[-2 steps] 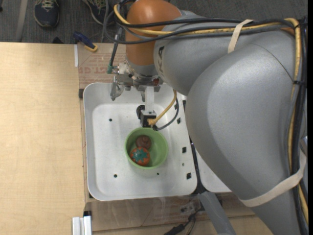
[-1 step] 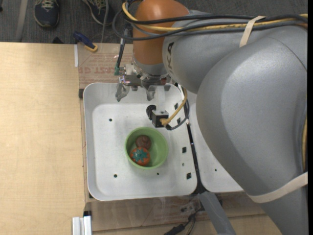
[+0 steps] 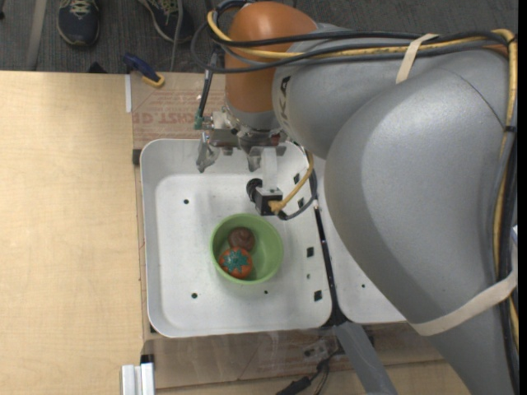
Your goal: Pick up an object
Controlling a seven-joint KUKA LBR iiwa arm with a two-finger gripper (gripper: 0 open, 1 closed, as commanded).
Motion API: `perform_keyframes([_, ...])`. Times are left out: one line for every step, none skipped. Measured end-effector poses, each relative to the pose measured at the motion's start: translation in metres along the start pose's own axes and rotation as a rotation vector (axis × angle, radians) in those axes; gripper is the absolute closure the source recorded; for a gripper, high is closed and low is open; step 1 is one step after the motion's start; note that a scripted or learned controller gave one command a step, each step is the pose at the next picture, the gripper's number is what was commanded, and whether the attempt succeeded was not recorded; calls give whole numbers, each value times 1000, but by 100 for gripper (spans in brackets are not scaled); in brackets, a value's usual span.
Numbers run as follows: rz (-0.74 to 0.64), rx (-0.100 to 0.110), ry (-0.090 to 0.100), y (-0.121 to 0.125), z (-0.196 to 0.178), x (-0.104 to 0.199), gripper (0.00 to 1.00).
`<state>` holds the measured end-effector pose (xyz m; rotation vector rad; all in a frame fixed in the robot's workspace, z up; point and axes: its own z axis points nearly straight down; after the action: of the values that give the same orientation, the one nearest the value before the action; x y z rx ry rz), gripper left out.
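A green bowl point(image 3: 247, 248) sits in the middle of the left white bin point(image 3: 169, 245). Inside it lie a brown lump point(image 3: 241, 238) and an orange and teal ball point(image 3: 236, 262). My gripper point(image 3: 227, 160) hangs over the far edge of that bin, above and behind the bowl, well apart from it. Its two fingers point(image 3: 202, 158) point down, spread apart, with nothing between them. The grey arm with its orange band point(image 3: 263, 48) covers the right part of the view.
The right bin point(image 3: 362, 290) is mostly hidden under the arm. A light wooden board point(image 3: 66, 220) lies to the left of the bins. Cables point(image 3: 284, 200) hang by the wrist near the divider between the bins.
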<state>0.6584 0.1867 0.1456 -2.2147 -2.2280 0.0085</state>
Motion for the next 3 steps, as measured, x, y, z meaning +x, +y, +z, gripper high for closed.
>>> perform_keyframes([230, 1, 1, 0, 55, 39, 0])
perform_keyframes([121, -3, 2, 1, 11, 11, 0])
perform_keyframes([322, -2, 2, 0, -46, -93, 0])
